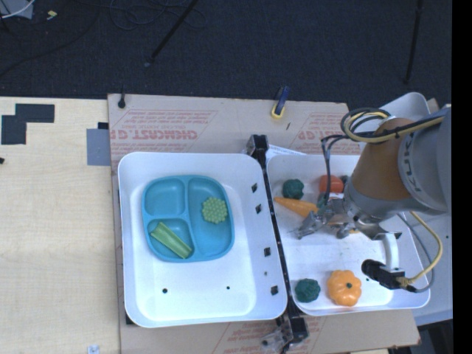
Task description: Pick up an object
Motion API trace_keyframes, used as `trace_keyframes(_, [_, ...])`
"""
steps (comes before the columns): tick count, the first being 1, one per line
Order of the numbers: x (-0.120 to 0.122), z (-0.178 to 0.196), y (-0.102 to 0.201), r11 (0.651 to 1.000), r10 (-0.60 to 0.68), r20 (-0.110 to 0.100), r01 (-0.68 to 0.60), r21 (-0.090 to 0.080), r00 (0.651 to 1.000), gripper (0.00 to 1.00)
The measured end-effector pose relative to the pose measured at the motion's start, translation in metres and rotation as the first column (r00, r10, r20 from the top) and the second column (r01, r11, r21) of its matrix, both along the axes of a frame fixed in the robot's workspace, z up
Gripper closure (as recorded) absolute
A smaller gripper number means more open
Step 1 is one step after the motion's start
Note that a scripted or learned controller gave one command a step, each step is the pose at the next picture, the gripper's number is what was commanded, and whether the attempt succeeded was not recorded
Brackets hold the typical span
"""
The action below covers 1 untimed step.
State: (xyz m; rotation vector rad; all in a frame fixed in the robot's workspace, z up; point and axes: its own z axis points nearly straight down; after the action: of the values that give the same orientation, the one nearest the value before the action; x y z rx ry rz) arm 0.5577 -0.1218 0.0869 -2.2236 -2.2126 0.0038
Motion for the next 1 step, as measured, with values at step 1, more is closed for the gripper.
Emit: trace_keyframes(1, [-0.0003,0.0107,-0.0014,1.000,-0.006,-0.001,0.006,0.001,1.000,1.00])
